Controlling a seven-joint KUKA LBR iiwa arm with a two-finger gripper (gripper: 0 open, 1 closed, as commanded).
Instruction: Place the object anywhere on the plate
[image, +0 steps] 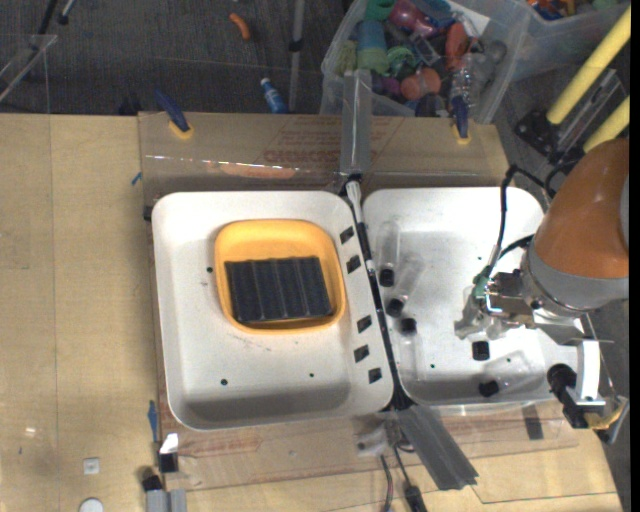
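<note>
A yellow-orange plate (275, 233) lies in the left white bin (185, 300). On it rests a dark grey ribbed rectangular object (278, 288), lying flat and covering most of the plate's middle. My gripper (482, 318) hangs low over the right white bin (440, 235), near its right side, well apart from the plate and the object. The grey arm with its orange band (590, 225) comes in from the right and hides part of that bin.
A ridge with black tabs (362, 300) divides the two bins. Small black studs (407, 325) dot the right bin's floor. A clear tub of colourful toys (420, 45) stands behind the bins. Bare wooden bench (70, 300) lies to the left.
</note>
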